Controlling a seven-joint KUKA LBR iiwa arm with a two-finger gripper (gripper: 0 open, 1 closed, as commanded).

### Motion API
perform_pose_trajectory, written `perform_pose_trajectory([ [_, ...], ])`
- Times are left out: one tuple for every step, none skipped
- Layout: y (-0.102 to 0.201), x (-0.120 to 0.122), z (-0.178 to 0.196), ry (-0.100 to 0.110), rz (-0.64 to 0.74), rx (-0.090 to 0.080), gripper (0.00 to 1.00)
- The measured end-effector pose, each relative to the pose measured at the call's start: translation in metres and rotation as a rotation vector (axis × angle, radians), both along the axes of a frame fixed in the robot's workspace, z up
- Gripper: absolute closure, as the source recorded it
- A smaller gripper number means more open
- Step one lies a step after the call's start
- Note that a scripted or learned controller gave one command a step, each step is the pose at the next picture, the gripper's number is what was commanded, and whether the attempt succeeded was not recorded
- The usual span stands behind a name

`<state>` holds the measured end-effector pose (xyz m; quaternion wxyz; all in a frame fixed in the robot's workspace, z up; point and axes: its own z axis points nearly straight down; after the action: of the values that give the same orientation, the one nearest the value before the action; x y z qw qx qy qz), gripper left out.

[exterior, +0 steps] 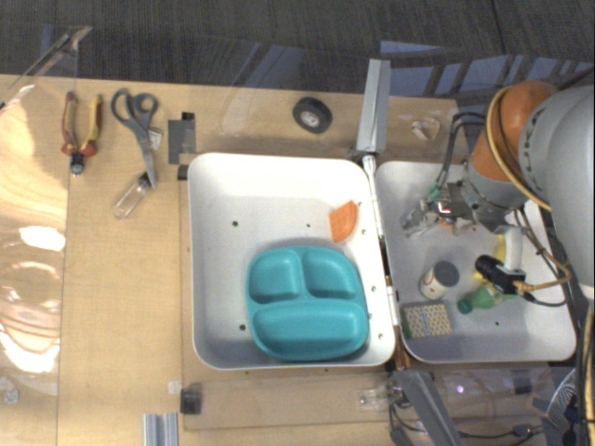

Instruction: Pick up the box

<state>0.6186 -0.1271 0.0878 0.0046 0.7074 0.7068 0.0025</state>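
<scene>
No lift yet, by the look of things. Hand [429,210] low over the far part of the right bin [558,342], nothing visible between its fingers; whether spread or closed, cannot tell. Small patterned box [428,321] flat on the bin floor, well nearer the camera than the hand, just beside a small cylinder [432,282]. Teal divided tray [307,303] and orange piece [345,219] off beyond the hand, in the left bin [214,249]. Still ahead: reach, grip, raise.

arm [558,137]: cut by right edge | right bin [483,347]: partly hidden under it
</scene>
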Motion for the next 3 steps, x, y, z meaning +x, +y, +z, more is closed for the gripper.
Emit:
perform_pose_trajectory([
  [0.003,0.034,-0.002,0.085,0.027,0.01,0.0],
  [0.003,0.03,0.005,0.103,0.031,0.011,1.0],
  [0.097,0.02,0.12,0.003,-0.163,0.005,1.0],
])
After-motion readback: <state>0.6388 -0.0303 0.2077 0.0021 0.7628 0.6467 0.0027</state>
